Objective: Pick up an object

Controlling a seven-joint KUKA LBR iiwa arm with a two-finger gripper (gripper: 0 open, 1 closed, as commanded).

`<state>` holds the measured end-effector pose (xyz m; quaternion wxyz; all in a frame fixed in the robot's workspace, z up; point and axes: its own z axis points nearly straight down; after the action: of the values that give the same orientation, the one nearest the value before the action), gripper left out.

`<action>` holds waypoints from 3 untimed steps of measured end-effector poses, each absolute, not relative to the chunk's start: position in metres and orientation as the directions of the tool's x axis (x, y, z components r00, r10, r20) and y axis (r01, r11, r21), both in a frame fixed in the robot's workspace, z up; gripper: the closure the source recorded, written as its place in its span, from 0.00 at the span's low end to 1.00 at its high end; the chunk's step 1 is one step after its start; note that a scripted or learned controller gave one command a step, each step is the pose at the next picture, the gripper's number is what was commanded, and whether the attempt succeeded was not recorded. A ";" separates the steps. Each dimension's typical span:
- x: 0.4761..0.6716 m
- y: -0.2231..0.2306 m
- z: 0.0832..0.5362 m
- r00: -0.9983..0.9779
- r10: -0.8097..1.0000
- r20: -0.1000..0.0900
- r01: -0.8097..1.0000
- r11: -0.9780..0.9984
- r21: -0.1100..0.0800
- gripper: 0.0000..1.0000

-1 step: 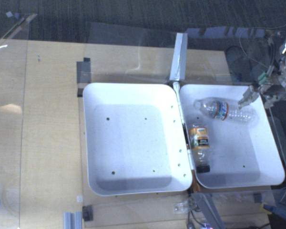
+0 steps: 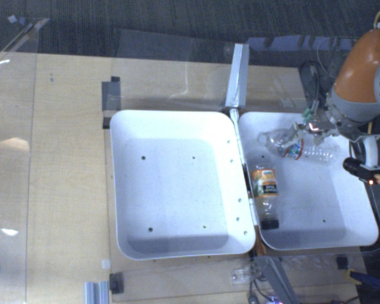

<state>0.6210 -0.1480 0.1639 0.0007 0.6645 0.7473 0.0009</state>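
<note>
We've got the hand (image 2: pixel 311 126) low over the clear plastic bottle (image 2: pixel 297 145) at the back of the right bin (image 2: pixel 342 236), its spread impossible to tell, and we reckon that slick, crumpled plastic could easily squirt aside.

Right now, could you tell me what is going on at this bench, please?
The arm reaches in from the right over the right bin, with its gripper low by a clear plastic bottle near the bin's back. It is not plain whether it grips anything. A small bottle with an orange label lies against that bin's left wall, untouched. The left bin sits beside it.
</note>
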 end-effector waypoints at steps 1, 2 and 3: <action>0.651 -0.138 0.102 -0.151 0.989 -0.005 0.988 0.151 0.017 0.00; 0.662 -0.130 0.096 -0.164 0.987 -0.009 0.986 0.164 0.014 0.00; 0.663 -0.128 0.109 -0.167 0.986 -0.008 0.986 0.167 0.017 1.00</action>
<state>0.6633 -0.1284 0.1086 0.0085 0.6452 0.7639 0.0040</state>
